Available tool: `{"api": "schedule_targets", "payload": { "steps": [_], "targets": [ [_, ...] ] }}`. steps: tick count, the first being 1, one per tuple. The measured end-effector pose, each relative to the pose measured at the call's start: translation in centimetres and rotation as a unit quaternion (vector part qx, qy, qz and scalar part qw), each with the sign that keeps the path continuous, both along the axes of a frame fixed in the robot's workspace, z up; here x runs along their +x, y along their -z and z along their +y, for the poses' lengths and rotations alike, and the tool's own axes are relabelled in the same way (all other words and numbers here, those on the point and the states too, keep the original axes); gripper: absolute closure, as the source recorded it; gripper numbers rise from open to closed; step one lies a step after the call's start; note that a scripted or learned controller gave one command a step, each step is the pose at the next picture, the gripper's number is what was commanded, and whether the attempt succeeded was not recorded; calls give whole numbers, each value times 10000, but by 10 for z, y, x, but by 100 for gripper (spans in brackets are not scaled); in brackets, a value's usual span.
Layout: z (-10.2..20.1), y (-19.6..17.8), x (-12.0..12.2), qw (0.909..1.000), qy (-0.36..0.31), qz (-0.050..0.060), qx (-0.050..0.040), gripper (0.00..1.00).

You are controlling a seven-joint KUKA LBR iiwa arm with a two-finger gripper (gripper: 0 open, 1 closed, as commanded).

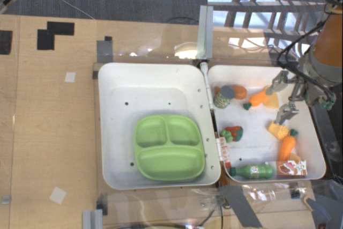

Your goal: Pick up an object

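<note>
Orange toy carrots, a cheese wedge (278,129) and a few packets crowd the right bin (252,154), while the left bin (115,115) holds a green divided plate (169,146). At the right of the frame the gripper (286,97) hangs over the right bin, fingers spread apart with nothing between them. One finger sits near the upper carrot (258,98), the other just above the cheese wedge. My worry is that gap: closing here could catch air between the two toys, or nudge the wedge against the lower carrot (286,148) beside it. The bin's right wall is close too, so a sideways shove might pin something there instead of lifting it.
</note>
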State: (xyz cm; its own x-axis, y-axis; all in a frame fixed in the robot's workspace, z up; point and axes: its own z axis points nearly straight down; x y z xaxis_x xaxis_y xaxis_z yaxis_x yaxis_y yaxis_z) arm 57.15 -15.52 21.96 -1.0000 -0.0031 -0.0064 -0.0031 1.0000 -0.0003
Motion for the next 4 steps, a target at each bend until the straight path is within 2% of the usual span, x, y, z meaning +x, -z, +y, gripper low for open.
{"api": "schedule_targets", "payload": {
  "steps": [1,2,3,4],
  "targets": [
    [-8,106,38,10000,-64,40,14,0],
    [-12,132,56,9998,182,-28,-2,0],
    [-10,117,61,9998,146,-97,-11,100],
    [28,-34,90,9931,1168,-55,9,100]
  ]
}}
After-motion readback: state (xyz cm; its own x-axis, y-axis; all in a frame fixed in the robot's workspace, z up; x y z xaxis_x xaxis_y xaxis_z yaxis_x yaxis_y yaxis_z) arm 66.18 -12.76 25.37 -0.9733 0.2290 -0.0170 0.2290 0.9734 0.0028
